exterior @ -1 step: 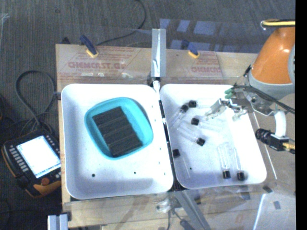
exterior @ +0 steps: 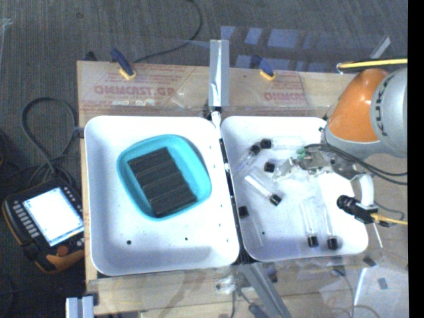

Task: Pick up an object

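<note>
Carpet [exterior: 79,18], dark grey, surrounds a plywood bench [exterior: 152,88] bearing two white bins. The left bin [exterior: 99,244] holds a blue dish [exterior: 165,175] with a black block inside. The right bin [exterior: 344,244] holds clear black-capped vials [exterior: 264,189], scattered. The gripper [exterior: 306,159] hangs over that bin's upper part; whether it is apart or together cannot be told. A teach pendant [exterior: 46,220] lies left.

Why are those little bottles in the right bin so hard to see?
Camera view: the clear bottles blend into the white right bin, so mostly their black caps stand out. The picture is soft, and the claw looks blurry too.
</note>
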Controlling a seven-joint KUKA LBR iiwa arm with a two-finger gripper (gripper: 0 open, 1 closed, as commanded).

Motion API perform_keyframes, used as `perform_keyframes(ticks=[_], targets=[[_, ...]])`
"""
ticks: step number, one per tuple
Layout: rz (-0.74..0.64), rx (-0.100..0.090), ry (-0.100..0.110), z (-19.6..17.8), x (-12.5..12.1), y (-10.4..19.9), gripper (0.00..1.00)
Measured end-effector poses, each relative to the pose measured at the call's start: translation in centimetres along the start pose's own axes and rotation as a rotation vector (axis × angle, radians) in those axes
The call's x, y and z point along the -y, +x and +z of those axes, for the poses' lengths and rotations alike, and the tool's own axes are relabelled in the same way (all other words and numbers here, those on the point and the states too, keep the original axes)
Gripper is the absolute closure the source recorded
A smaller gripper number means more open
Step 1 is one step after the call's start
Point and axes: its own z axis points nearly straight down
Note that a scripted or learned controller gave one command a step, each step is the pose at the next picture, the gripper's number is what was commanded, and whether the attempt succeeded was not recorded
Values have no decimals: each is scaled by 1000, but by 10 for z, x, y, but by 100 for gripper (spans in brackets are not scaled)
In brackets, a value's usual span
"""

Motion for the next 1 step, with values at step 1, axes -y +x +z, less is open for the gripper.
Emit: perform_keyframes(ticks=[1], targets=[[-1,-2,-1,-9,-1,1,100]])
